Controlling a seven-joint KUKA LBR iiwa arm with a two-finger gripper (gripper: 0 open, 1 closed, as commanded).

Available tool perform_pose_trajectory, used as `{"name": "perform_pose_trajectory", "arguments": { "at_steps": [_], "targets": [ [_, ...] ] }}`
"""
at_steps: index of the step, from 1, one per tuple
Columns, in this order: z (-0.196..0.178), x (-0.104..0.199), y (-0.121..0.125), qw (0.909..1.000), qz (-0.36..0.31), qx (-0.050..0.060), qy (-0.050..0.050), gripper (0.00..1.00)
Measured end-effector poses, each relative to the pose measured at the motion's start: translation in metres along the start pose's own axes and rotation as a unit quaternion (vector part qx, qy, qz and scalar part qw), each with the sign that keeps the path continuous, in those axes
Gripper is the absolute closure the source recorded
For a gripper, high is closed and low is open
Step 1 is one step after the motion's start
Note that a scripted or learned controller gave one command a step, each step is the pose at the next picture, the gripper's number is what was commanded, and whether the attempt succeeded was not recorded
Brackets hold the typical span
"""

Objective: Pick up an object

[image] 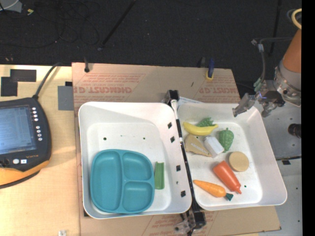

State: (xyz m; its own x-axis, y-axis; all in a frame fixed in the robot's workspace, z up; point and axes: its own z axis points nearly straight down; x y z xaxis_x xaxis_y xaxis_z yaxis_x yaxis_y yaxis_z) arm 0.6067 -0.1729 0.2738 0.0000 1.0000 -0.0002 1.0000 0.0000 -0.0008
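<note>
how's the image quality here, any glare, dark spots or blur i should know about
Camera view: light is even over both bins, so the banana, carrot and teal tray read clearly; the white bin walls are bright, near washed out; the background above the bench is almost black; the gripper at the right edge is soft and hard to make out; shadows stay faint.

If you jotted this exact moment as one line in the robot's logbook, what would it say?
stage: approach | end effector: above right bin's far corner, holding nothing | right bin: banana, carrot | left bin: teal tray
</note>
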Motion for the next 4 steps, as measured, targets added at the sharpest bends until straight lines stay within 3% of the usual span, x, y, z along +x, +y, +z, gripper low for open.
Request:
{"name": "perform_pose_trajectory", "arguments": {
  "at_steps": [1, 2, 3, 4],
  "targets": [
    [0.164, 0.015, -0.017, 1.0, -0.001, -0.008, -0.001, 0.0],
    [0.187, 0.033, -0.079, 1.0, 0.0, 0.003, 0.001, 0.0],
    [0.186, 0.035, -0.133, 1.0, 0.0, 0.002, 0.001, 0.0],
    [0.185, 0.092, -0.128, 1.0, -0.001, -0.005, -0.002, 0.0]
  ]
}}
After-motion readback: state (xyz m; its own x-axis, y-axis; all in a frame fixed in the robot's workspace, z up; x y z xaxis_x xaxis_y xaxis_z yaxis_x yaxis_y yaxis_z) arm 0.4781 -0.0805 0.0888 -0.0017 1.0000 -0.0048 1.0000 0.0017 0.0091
